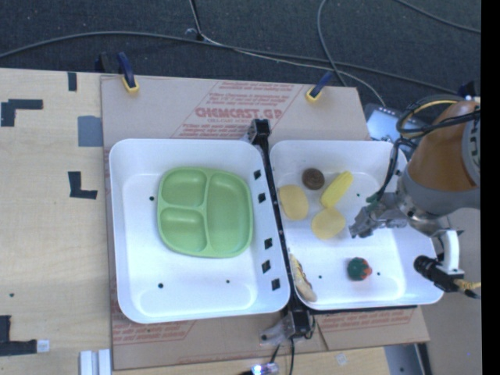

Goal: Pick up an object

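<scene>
Two white bins sit side by side on the bench, and I start with them as the biggest things I can see. The left bin [133, 233] holds a green divided plate [206, 212] with three compartments, lying flat near its middle. The right bin [391, 283] holds the small objects, and a black divider strip [269, 209] runs between the two bins. Both rest on a brown cardboard sheet [234, 108], held at its far edge by two clamps with yellow tips [129, 80].

The arm [441, 166] comes in from the right, its orange band above the right bin's right edge. From my seat I see the gripper [365, 223] low over the right bin, just right of the yellow pieces. It is small and dark against the bin floor, and I cannot tell how its fingers stand, nor do I see any object between them.

In the right bin, going down in size: a long yellow piece [337, 188] lies tilted near the far side; a pale yellow round piece [294, 201] lies close to the divider; another yellow round piece [328, 224] lies just left of the gripper. A brown round object [313, 179] sits beside the long yellow piece. A pale, elongated item [303, 281] lies at the near left corner. A small green and red object [358, 269] lies alone toward the near side, apart from the gripper.
</scene>
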### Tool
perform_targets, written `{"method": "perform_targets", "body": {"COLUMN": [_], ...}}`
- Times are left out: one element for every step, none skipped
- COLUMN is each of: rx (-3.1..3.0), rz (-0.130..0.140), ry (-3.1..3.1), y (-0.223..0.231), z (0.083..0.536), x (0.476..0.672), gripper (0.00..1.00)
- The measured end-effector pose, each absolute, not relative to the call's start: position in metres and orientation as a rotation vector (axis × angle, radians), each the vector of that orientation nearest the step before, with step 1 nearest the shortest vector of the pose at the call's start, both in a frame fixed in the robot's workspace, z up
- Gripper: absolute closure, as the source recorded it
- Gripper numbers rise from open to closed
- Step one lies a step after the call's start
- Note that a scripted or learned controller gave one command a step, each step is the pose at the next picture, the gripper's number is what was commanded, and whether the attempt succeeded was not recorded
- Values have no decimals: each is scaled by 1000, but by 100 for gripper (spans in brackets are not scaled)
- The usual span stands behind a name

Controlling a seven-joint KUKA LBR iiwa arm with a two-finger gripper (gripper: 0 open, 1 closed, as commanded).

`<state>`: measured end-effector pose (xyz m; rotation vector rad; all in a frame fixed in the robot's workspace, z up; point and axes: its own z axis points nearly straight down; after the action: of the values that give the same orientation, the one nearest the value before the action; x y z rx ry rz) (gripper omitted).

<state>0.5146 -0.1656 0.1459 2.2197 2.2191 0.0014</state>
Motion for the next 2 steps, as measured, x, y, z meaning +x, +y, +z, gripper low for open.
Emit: {"method": "perform_targets", "body": {"rx": [2219, 2219], "rz": [2, 1], "ry": [2220, 2222], "y": [-171, -171], "z": [189, 207], "x": [514, 515], "gripper": [100, 100]}}
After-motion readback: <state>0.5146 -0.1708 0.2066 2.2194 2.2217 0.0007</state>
